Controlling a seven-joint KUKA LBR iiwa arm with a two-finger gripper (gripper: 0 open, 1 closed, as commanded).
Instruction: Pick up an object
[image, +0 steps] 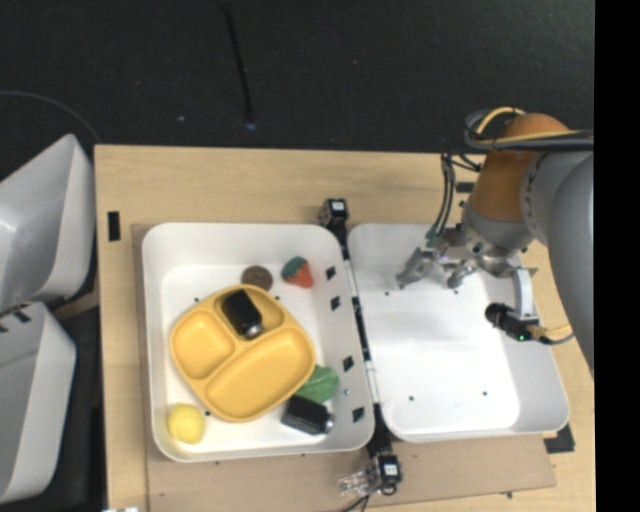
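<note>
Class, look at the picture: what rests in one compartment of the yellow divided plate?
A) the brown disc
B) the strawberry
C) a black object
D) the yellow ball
C: a black object sits in the upper compartment of the plate, while the ball, strawberry and disc lie outside it on the left bin floor.

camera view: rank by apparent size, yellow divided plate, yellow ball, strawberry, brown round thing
1. yellow divided plate, by far the largest
2. yellow ball
3. strawberry and brown round thing: look alike in size, so not ranked against each other
</note>
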